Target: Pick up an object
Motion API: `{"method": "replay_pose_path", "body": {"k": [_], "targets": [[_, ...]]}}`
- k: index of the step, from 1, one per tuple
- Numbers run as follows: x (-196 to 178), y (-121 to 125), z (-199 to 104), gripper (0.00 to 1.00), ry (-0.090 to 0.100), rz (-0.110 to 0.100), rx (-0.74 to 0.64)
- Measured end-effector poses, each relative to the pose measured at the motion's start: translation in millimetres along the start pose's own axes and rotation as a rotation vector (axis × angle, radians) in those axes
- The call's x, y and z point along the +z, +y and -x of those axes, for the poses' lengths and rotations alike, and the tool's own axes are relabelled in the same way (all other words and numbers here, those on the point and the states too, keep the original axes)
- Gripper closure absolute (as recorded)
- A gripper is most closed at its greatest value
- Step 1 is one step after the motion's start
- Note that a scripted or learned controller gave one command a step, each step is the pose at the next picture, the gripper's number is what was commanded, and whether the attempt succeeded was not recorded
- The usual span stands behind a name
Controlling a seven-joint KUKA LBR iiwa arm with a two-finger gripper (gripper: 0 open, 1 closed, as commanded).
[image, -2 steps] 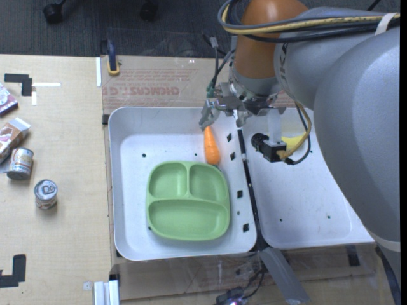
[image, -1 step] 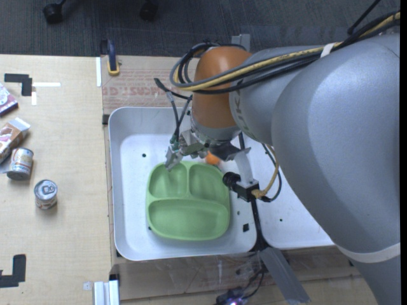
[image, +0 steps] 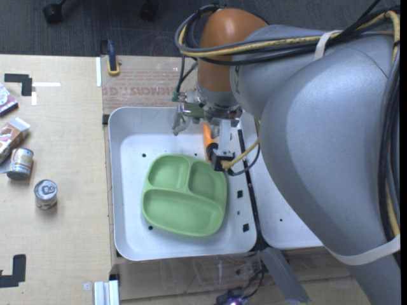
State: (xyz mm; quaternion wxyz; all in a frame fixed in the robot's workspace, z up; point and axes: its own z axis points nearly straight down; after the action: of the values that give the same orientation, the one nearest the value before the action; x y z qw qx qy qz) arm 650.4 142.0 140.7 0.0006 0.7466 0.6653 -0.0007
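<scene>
Nearest, a pale green three-compartment plastic plate (image: 186,196) lay flat on the floor of the left shallow white bin (image: 115,170), toward the bin's near right corner. Nothing gripped it. Right of the plate, the second shallow white bin (image: 283,218) showed as a bare strip, mostly covered by the broad grey arm (image: 331,138).

Left of the plate, outside the bin on the light wooden benchtop (image: 57,246), stood a small silver tin can (image: 46,194). A second labelled can (image: 21,162) and a brown-and-white packet (image: 10,136) stood a little farther off.

Just beyond the plate's far rim, the gripper (image: 197,129) hung over the bin floor below the arm's orange band (image: 222,33). Whether the claw was wide or narrow could not be told, and nothing was seen held in it. A small orange piece (image: 206,135) showed beside the plate's far right edge; whether it was a loose item or part of the tool could not be told.

Farther beyond the plate, a blue-handled clamp (image: 109,56) sat at the bench's far edge. Behind it was dark carpet (image: 95,11).
</scene>
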Motion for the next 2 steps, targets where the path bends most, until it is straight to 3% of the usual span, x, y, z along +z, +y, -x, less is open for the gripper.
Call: {"method": "replay_pose_path", "body": {"k": [1,2], "targets": [[46.4,-61.1,-40.9,0.00,0.001,0.004,-0.515],[38.7,-60.8,-36.8,1.00,-0.005,-0.001,-0.512]]}}
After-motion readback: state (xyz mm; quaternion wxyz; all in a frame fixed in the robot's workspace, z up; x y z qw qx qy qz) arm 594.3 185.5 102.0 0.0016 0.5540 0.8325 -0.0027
